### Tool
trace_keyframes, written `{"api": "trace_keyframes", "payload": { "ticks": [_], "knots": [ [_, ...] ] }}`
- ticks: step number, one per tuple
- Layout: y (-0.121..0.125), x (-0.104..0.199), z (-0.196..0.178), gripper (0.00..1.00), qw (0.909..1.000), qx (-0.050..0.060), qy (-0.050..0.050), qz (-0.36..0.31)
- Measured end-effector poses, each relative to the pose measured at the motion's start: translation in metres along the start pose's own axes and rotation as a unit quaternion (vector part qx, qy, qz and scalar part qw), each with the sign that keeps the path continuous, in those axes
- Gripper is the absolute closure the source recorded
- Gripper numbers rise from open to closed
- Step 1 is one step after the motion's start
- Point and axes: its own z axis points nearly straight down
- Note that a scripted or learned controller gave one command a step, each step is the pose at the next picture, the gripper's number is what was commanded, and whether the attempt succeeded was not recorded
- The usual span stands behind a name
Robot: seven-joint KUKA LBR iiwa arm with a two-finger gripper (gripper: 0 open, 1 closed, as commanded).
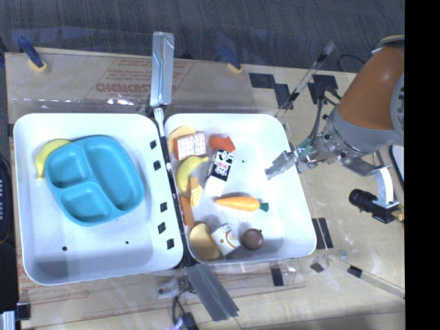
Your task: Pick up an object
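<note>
Left of jaws (280,165) — carrot (237,202), apart

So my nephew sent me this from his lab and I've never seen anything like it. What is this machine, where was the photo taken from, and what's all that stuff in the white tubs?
It is a robot arm, grey with an orange band, reaching in from the right. Its two-finger gripper hangs over the right edge of the right bin, with nothing visibly between its fingers. One fixed camera above the bench looks down at a slant.

The left bin has a blue divided plate with a banana tucked behind it.

The right bin contains toy food: a carrot, a small cow-print carton, another banana, a brown round piece and several others bunched along its left side.
</note>
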Motion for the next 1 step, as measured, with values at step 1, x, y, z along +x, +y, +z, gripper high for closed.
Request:
{"api": "trace_keyframes", "payload": {
  "ticks": [1],
  "knots": [
    [-0.0004, 0.0618, 0.082, 0.0, 0.9996, 0.006, 0.004, -0.027]
  ]
}}
